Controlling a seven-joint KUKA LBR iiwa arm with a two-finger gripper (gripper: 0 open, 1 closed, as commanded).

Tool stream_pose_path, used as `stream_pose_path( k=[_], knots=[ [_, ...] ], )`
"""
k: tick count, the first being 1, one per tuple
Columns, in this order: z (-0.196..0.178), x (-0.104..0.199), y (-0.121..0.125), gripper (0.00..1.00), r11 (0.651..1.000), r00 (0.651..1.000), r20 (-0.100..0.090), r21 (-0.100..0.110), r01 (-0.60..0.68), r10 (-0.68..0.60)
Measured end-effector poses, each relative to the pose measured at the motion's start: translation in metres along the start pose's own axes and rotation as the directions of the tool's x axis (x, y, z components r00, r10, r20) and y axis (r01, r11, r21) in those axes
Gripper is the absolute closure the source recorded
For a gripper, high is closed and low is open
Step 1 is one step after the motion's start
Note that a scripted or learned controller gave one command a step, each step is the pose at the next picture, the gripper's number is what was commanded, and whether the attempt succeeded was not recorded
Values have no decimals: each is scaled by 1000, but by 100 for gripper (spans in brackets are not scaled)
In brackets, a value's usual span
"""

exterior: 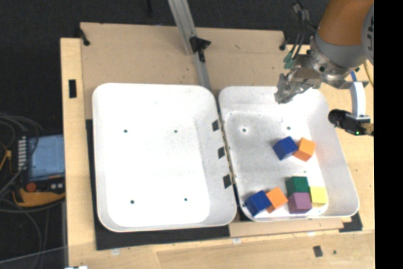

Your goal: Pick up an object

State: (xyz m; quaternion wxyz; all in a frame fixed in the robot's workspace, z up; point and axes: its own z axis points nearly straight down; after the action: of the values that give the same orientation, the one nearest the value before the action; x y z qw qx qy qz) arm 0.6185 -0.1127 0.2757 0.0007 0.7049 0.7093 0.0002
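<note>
Purple cube [300, 201] sitting clustered at right white bin [252, 104] front | hand [286, 92] hovering over far rim, grip state unclear

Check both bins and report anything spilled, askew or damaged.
Nothing stands out. All the blocks sit inside the right bin: a blue block touching an orange one, and a cluster along the near wall. None is spilled onto the bench. The gripper hovers above that bin's far edge.
</note>
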Motion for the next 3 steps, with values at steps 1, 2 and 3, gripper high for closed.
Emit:
stream_pose_path(
  k=[1,2,3],
  knots=[
    [16,54,0,100,1000,1000,0,2,-1,1],
    [23,96,5,100,1000,1000,0,3,-1,1],
    [22,154,2,100,1000,1000,-2,3,-3,3]
  ],
)
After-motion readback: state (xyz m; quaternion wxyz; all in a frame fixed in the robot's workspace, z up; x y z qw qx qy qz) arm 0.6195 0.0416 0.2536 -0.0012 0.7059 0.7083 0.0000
